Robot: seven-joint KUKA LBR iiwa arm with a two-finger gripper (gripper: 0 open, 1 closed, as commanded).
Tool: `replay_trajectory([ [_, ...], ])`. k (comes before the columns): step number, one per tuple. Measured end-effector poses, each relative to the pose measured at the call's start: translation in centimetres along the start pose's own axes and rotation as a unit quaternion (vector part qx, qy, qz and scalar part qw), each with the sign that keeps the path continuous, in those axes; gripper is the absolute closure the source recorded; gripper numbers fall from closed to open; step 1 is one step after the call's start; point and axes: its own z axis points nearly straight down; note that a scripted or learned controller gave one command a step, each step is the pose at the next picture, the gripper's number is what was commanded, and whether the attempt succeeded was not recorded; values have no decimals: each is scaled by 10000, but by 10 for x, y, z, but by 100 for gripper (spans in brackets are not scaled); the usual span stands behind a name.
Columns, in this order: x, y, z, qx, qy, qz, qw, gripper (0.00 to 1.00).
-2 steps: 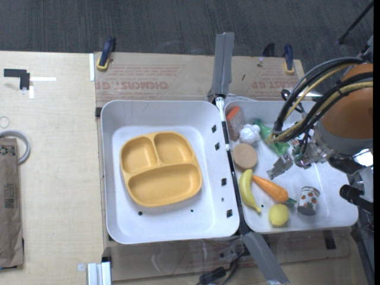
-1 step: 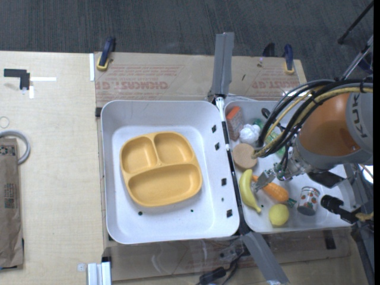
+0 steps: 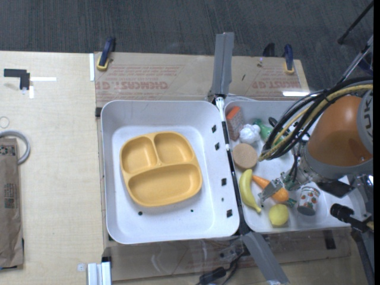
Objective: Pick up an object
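Observation:
The right bin [image 3: 261, 221] holds a jumble of toy food: a banana [image 3: 249, 190], a carrot [image 3: 262, 181] with its orange tip near the fingers, a yellow lemon [image 3: 279, 215], a round tan cookie [image 3: 244, 155], a white and green item [image 3: 252, 133], a reddish bottle [image 3: 235, 120] and a patterned small cup [image 3: 307, 200]. My gripper [image 3: 276, 190] hangs low over the carrot and lemon, just right of the banana. Its grey fingertips sit right at an orange piece; whether they grip it is unclear.
The left bin [image 3: 113, 177] carries a yellow three-part plate [image 3: 160, 168]. A grey divider bar [image 3: 222, 64] rises between the bins. Black and yellow cables [image 3: 297, 120] and the orange wrist band [image 3: 338, 135] cover the right bin's far right side.

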Motion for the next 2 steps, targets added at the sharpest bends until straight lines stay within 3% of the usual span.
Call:
replay_trajectory([
  [1,-1,-1,-9,0,-4,22,10000,100],
  [2,-9,-22,0,-1,-1,-347,9994,100],
])
